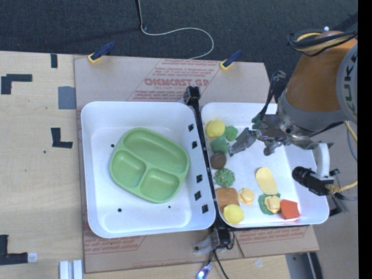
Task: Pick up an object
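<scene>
Where the gripper (241,144) hovers, small toy foods (224,138) lie clustered.

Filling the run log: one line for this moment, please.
gripper | over right bin | above green toy | nothing held

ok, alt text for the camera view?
A grey and orange robot arm reaches from the right over the right bin, which holds small toy foods. The left bin holds a green divided plate.
</scene>
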Tool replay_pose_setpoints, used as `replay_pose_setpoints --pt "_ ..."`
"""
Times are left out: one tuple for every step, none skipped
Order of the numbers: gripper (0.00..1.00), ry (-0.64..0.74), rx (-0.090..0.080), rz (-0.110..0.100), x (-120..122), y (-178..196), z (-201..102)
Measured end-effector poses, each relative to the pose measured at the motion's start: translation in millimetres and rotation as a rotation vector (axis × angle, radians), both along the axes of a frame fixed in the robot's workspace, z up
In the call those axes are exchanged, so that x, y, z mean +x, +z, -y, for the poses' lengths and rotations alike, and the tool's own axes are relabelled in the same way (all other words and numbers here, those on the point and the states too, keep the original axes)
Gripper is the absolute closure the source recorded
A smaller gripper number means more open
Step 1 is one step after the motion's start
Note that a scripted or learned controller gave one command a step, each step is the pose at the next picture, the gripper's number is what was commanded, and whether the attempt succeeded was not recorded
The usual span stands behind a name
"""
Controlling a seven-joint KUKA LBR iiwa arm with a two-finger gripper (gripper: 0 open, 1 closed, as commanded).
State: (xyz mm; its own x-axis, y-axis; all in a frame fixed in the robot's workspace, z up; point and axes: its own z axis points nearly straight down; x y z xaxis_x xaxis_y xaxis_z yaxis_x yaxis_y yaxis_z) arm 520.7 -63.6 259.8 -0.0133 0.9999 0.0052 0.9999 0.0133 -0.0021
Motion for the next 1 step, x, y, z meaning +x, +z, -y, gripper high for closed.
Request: replay_pose_setpoints --pt "0.00 -0.001 -0.002 -0.010 -24.9 -80.7 -117.3"
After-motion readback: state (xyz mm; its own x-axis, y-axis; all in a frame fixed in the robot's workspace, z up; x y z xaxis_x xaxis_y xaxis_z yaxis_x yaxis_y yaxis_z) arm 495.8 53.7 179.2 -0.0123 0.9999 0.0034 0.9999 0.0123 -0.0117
